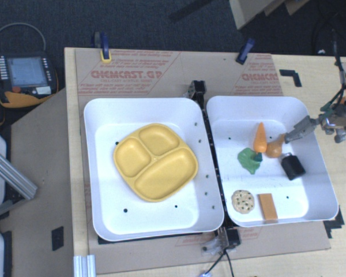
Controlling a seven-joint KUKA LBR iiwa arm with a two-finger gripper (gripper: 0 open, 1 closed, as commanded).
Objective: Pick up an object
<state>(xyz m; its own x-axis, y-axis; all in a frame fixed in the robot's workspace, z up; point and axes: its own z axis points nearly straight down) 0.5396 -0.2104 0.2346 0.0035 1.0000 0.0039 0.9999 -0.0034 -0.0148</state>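
The right bin holds several small items. An orange carrot stands near the middle, with a green leafy piece to its lower left and an orange-brown lump to its right. Also there are a black block, a round cookie and a tan slab. My gripper reaches in from the right edge, its grey tip just above and right of the orange-brown lump. Nothing is seen held in it.
The left bin holds a yellow divided plate. A black clamp sits between the bins at the back. Cables and the arm's wrist hang over the right bin's far right rim.
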